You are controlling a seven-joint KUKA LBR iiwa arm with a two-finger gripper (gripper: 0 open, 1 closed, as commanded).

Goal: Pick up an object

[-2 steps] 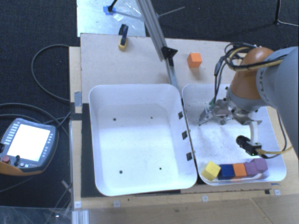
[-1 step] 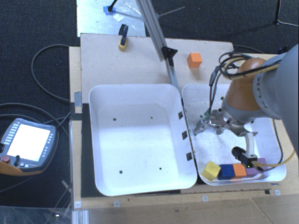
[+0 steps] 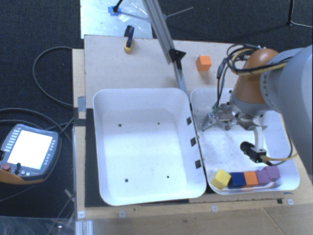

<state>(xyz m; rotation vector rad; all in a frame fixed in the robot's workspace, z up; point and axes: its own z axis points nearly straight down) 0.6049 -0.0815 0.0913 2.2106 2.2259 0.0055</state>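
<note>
Four small blocks lie in a row along the near wall of the right bin (image 3: 288, 146): a yellow block (image 3: 220, 178), a blue block (image 3: 237, 179), an orange block (image 3: 251, 178) and a purple block (image 3: 269, 174). My gripper (image 3: 218, 120) hangs over the upper left part of that bin, well away from the row of blocks. The grey arm and its orange band (image 3: 254, 80) cover the gripper from above. Nothing shows in the gripper.
The left bin (image 3: 142, 94) sits beside the right one. An orange cube (image 3: 204, 62) rests on the bench behind the bins. A slanted metal pole (image 3: 164, 31) crosses the back. A blue-yellow clamp (image 3: 129, 38) lies at the back left. A teach pendant (image 3: 28, 151) lies on the floor.
</note>
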